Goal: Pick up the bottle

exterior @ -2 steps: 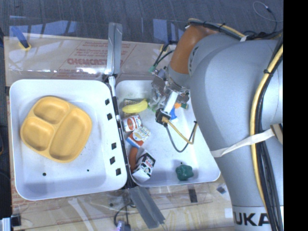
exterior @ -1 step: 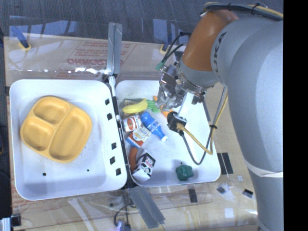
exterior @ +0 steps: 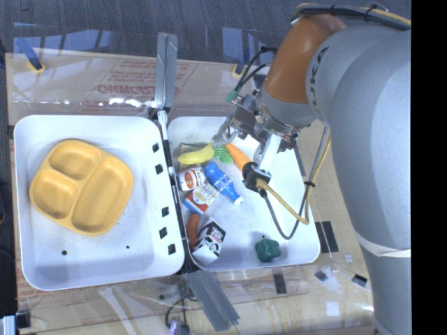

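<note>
The arm [exterior: 363,138] is nearest the camera, its grey bulk reaching in from the right with the orange band just above the wrist. Below that, the end effector [exterior: 241,128] hangs over the upper part of the right bin [exterior: 300,253], close above the pile of small items. Its fingers are hidden behind the wrist hardware, so I cannot tell whether they are spread or pressed together, and nothing is seen pinched in them. It seems placed there to come down on the clutter along the bin's left wall.

Just beneath it lie a yellow banana [exterior: 196,155] and an orange carrot [exterior: 239,156]. Next to these is the bottle [exterior: 222,182], lying on its side at a slant: blue body, white cap end pointing toward the bin's middle. It touches a red and white can [exterior: 193,180], which likely makes a clean grip awkward. Further out sit a black and white carton [exterior: 209,241] and a green toy [exterior: 267,250]. The left bin [exterior: 42,264] holds a yellow divided plate [exterior: 81,185], well apart from the work.
</note>
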Tool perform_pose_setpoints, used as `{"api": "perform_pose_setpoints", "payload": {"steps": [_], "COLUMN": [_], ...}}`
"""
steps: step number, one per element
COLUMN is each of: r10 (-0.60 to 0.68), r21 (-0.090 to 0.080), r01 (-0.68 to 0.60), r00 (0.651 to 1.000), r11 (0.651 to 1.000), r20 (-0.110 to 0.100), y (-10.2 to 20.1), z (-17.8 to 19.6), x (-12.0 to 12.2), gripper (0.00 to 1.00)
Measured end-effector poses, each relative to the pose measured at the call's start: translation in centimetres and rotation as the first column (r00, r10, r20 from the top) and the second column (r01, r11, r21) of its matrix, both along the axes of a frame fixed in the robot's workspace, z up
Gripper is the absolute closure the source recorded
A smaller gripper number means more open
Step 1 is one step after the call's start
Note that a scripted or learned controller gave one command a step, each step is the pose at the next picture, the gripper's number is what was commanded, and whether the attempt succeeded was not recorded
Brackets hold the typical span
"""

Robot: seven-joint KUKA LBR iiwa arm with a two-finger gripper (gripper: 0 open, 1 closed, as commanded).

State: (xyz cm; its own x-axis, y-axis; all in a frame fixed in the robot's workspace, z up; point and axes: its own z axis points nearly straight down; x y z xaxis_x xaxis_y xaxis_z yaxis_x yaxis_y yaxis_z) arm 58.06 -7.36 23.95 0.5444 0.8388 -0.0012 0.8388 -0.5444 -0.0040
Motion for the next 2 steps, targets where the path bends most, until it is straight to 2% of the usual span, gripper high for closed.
{"api": "perform_pose_setpoints", "payload": {"steps": [1,2], "r10": [0.067,0.053], "r21": [0.000,0.000], "r01": [-0.067,-0.053], "r00": [0.998,0.999], "r11": [0.998,0.999], "r20": [-0.002,-0.003], "y": [7.0,5.5], "z": [-4.9,-4.9], "x": [-2.2,-3.0], "gripper": [0.00,0.00]}}
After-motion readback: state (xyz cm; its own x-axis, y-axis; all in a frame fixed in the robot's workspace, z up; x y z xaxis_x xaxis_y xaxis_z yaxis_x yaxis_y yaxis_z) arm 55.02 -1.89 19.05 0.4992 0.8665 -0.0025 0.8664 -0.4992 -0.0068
